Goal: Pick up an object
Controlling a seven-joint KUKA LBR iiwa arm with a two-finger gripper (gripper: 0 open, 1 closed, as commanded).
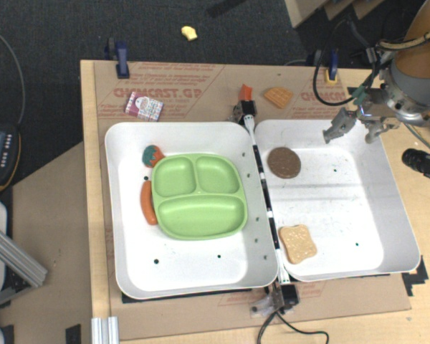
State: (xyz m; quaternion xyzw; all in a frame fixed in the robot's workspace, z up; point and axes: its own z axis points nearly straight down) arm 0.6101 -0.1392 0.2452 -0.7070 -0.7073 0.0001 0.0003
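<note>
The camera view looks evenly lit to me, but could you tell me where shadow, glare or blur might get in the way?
In the camera view the light is soft and even; the white right-hand bin is bright but unglared, with the round brown patty and tan bread slice sharp; the green divided plate casts hardly any shadow; the two-finger gripper looks slightly soft.

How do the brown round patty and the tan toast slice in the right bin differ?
Shape: the patty is round, the toast slice squarish. Colour: patty dark brown, toast pale tan. Place: patty lies at the bin's far left, toast at its near left corner. Both lie flat in the right bin, untouched.
</note>
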